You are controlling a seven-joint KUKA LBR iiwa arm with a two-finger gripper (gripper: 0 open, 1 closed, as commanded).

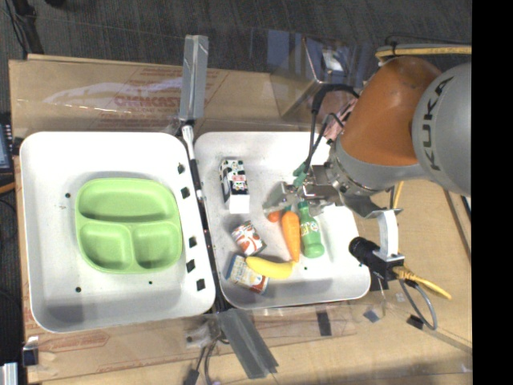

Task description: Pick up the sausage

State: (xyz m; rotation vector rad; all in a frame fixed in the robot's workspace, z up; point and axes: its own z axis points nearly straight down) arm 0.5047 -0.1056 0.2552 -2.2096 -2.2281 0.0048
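We see the grey arm with the orange band (pixel 401 123) reaching into the right shallow white bin (pixel 345 283), and its two-finger gripper (pixel 295 195) is low over the toys near the upper middle of this bin. We cannot tell if the fingers are wide or narrow, because the wrist covers them and the picture is not sharp there. Just below the fingers lie the orange plastic carrot (pixel 289 233) and, touching it on its right side, the green plastic bottle (pixel 311 233). A small reddish-orange piece (pixel 275 215) sits just left of the carrot top; it may be the sausage, but we cannot be sure. Further below lies the yellow banana (pixel 269 267), with the small red and white can (pixel 245 237) above it and the colourful small carton (pixel 244 273) beside it. To the left of the fingers stands the black and white milk carton (pixel 233 184). Well apart, in the left white bin (pixel 40 295), rests the green divided plastic tray (pixel 129 224).
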